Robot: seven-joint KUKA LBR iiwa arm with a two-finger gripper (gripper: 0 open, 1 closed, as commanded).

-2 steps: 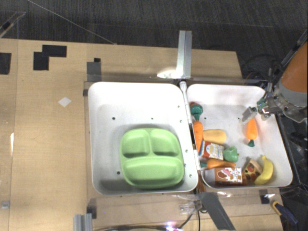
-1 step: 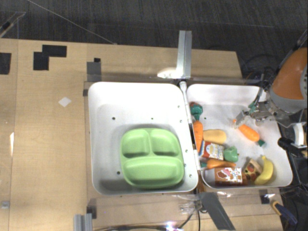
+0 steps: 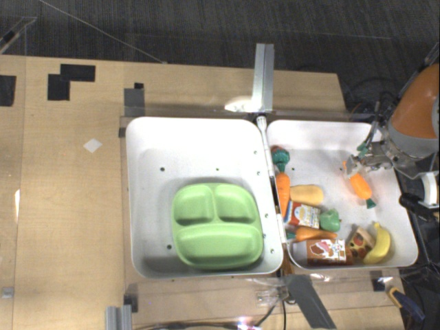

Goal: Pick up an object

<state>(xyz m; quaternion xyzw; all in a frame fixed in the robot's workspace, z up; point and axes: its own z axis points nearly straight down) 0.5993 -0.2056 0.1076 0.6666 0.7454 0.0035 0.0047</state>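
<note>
My gripper (image 3: pixel 368 159) hangs over the upper right part of the right bin (image 3: pixel 316 137), below the arm's orange band (image 3: pixel 418 112). A small orange carrot with a green end (image 3: pixel 361 185) lies on the bin floor just in front of the gripper, very near it; whether they touch is unclear. Nothing is visibly held. More toy food lies along the bin's left and front: a long carrot (image 3: pixel 282 188), a teal piece (image 3: pixel 280 157), a yellow-orange piece (image 3: pixel 307 194), a small carton (image 3: pixel 304 215), a green pepper (image 3: pixel 331 220), a brown carton (image 3: pixel 326 250) and a banana (image 3: pixel 380 243).
The left bin (image 3: pixel 148 184) holds a green divided plate (image 3: pixel 216 223). A metal post (image 3: pixel 264 78) stands behind the divider between the bins. The wooden bench (image 3: pixel 62 205) stretches to the left. Cables run at the right edge by the arm.
</note>
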